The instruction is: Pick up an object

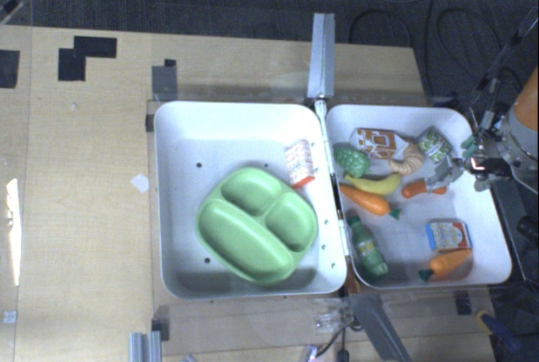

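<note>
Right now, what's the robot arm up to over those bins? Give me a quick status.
Gripper low at the right bin's far side, beside a small red piece. Nothing seen held. Banana, carrot and cartons crowd close.

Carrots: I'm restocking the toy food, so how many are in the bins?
2, both in the right bin: one carrot under the banana, another by the front right corner. More may be hidden.

The arm (524, 112) is being extended in from the right edge of the view, its orange band being shown at the frame's margin. The gripper (448, 175) is being held low and angled leftward, over the right bin's upper right part; the wrist is being kept behind it.
</note>
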Controlling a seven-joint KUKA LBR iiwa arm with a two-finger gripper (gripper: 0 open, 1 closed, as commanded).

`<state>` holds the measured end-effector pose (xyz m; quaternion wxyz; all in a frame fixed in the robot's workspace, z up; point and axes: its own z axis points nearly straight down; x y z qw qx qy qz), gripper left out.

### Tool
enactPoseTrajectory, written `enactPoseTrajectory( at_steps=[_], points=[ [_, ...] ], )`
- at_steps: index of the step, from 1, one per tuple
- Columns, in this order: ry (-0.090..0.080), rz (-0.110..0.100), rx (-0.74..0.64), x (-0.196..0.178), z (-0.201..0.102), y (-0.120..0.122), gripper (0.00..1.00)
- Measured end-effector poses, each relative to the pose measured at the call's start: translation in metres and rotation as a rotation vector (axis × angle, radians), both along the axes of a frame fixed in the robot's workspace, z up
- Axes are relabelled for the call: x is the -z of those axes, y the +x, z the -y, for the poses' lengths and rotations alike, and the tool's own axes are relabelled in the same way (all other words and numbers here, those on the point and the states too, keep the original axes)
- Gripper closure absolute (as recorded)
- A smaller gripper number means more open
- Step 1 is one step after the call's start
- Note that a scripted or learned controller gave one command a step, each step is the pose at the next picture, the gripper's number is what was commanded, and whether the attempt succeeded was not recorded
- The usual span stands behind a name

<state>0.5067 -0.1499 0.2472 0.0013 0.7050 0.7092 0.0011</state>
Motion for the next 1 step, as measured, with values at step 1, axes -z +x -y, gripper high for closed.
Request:
enactPoseTrajectory(
  at_steps=[1],
  points=[
    [0.000, 0.000, -0.046, 0.1314, -0.0514, -0.0189, 0.00]
  ],
)
